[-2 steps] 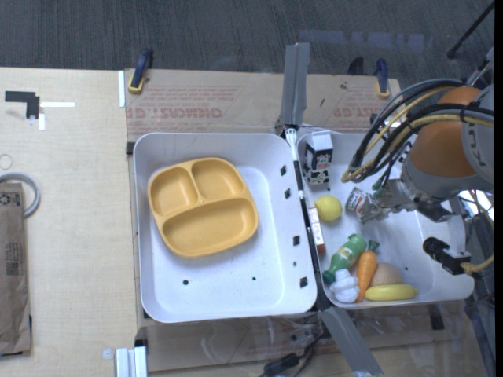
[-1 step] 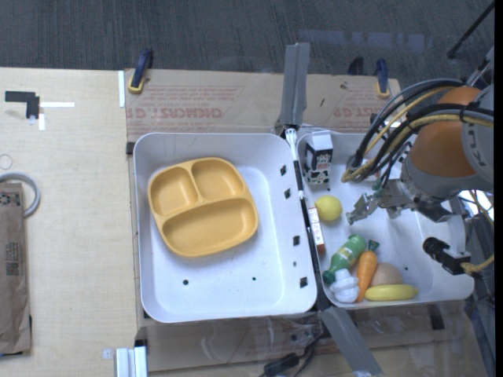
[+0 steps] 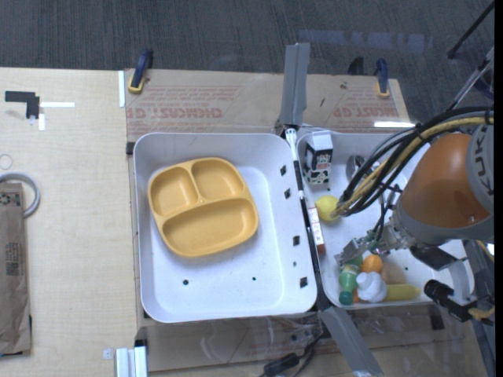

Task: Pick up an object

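I saw the gripper [image 3: 363,250] low in the right bin [image 3: 346,141], above small toys [image 3: 368,283]; whether it was wide or narrow, I could not tell.

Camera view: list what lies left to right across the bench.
Brown paper bag → yellow divided plastic plate in the left white bin → small black-and-white carton → grey arm's orange band.

light: bright, even – shadows: soft – focus: slightly soft
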Robot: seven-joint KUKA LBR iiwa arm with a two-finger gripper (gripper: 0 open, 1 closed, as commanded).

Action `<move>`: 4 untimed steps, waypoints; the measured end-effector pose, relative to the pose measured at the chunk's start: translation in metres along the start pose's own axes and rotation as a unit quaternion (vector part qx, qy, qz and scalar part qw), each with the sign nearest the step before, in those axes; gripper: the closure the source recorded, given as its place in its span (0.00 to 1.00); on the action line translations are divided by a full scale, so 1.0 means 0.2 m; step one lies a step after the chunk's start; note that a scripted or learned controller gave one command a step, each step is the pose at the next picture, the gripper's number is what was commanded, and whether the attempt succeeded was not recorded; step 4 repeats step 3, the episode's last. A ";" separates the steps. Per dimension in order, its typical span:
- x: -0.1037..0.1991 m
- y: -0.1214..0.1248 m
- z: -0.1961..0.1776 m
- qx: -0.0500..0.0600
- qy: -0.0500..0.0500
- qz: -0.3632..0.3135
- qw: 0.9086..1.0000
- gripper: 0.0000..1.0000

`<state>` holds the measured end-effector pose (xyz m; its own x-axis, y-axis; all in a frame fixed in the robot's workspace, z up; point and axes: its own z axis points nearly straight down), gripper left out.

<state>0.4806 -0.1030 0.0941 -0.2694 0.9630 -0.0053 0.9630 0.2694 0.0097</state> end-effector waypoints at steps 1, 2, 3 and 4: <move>-0.01 0.01 -0.05 -0.002 -0.002 0.002 1.000 1.00; -0.10 -0.01 -0.72 0.005 0.003 -0.103 0.995 1.00; -0.10 -0.01 -0.72 0.005 0.003 -0.103 0.995 0.00; -0.10 -0.01 -0.72 0.005 0.003 -0.103 0.995 0.00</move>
